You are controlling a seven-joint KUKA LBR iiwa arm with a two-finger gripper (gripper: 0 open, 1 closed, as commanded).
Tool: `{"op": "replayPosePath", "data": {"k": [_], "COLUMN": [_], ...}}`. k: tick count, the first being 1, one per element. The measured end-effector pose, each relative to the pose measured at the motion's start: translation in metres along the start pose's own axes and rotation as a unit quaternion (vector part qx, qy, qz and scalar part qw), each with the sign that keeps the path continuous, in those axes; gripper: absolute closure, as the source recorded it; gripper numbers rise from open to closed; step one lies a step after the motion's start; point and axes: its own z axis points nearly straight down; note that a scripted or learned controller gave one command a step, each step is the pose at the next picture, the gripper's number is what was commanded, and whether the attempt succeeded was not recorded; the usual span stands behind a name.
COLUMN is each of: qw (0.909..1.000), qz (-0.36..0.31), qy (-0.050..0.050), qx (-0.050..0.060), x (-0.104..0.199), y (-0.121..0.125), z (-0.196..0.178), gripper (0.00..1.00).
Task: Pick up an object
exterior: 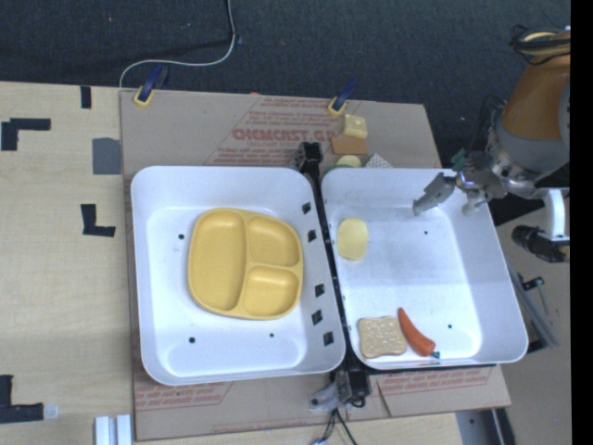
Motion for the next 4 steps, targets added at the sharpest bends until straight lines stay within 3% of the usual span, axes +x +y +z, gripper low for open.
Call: {"op": "replayPosePath", "data": {"k": [1,2,3,4], "qw": [1.0,1.0,1.0,1.0], "qz": [-0.002,-0.001,-0.001,0.0], "qy": [0.001,0.001,0.0,0.0], "qx": [0.002,0.003,0.001,0.001], "x": [0.05,0.091,0.089,0.089], "y": [0.009,0.015,0.016,0.016], "z": [0.044,0.124,0.11,0.11], "gripper": [0.0,0.0,1.0,0.0]}}
